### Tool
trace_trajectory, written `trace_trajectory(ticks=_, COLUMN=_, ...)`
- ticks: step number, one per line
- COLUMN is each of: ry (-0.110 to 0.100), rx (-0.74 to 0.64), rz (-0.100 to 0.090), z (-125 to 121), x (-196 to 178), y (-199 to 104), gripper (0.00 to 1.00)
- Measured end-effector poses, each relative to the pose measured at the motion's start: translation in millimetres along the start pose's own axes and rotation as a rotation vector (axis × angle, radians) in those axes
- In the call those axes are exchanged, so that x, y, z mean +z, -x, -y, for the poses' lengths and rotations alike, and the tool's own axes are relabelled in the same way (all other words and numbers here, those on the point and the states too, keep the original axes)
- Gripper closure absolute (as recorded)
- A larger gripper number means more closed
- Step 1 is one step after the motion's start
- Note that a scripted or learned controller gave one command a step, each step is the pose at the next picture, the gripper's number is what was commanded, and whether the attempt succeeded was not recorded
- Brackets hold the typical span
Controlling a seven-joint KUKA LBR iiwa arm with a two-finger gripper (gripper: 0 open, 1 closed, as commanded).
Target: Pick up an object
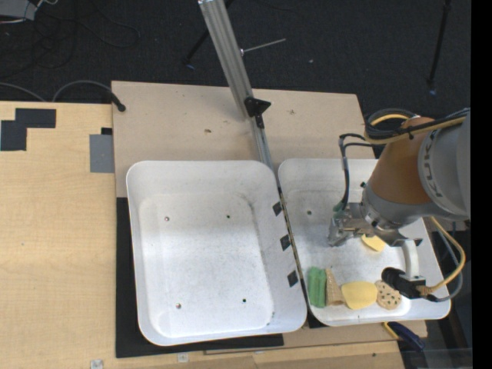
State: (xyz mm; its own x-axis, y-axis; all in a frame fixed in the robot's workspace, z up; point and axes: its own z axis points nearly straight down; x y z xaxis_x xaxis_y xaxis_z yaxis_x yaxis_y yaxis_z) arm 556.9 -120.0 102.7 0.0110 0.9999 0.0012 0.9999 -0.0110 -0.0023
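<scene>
Reaching into the right bin
Gripper beside a yellow piece; its opening cannot be told.

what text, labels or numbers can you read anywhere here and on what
None can be read.
The bins, the arm and the bench show no writing.
The green item, yellow item and spotted item show no legible label.
</scene>
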Motion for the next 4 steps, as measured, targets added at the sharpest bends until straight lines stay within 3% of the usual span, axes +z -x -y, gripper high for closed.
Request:
trace_trajectory(ticks=2, ry=0.004, rx=0.0, rz=0.002, z=2, x=-89, y=12, gripper=1.0)
trace_trajectory(ticks=3, ry=0.007, rx=-0.012, rz=0.002, z=3, x=-151, y=9, gripper=1.0)
trace_trajectory(ticks=4, ry=-0.001, rx=-0.016, rz=-0.001, z=0, x=-150, y=-45, gripper=1.0)
